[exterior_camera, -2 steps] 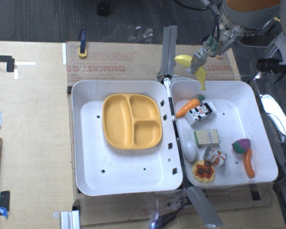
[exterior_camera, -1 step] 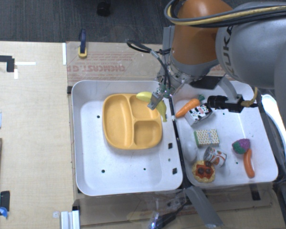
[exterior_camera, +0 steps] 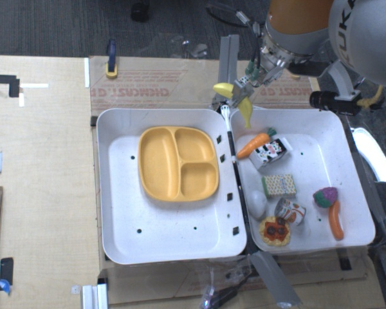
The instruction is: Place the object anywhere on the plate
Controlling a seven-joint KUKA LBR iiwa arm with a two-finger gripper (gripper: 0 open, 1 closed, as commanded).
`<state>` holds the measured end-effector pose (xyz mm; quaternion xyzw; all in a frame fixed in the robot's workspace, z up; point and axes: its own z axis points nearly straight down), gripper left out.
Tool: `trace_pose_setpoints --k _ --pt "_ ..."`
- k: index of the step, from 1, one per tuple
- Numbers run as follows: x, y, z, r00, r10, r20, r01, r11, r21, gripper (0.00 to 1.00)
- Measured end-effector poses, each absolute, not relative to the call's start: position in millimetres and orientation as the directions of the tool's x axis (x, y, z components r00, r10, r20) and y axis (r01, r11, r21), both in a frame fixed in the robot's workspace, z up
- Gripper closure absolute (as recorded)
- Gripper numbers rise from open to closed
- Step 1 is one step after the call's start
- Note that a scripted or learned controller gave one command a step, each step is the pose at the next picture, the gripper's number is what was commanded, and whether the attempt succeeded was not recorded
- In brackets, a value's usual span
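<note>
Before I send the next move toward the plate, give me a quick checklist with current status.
1. Banana between the claw fingers: ok, it hangs there above the bins' shared wall.
2. Grip firmness: cannot tell.
3. Plate in left bin, upright: ok.
4. Plate compartments free: ok.
5. Banana over plate: not ok, it is to the plate's right and behind it.
6. Carrot and other right-bin items apart from the claw: ok.

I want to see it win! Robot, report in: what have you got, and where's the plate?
End effector above the bins' divider, yellow banana between its fingers. Yellow plate in left bin, nothing on it. Path leftward looks open.
</note>
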<state>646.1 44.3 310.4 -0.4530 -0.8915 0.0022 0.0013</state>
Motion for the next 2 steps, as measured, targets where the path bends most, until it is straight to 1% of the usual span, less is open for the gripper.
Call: trace_pose_setpoints --k 1,2 --pt "601.2 0 208 -0.655 0.756 0.004 0.756 0.655 -0.006 1.0" --pt "580.3 39 187 -0.71 0.704 0.005 0.704 0.71 -0.007 1.0"
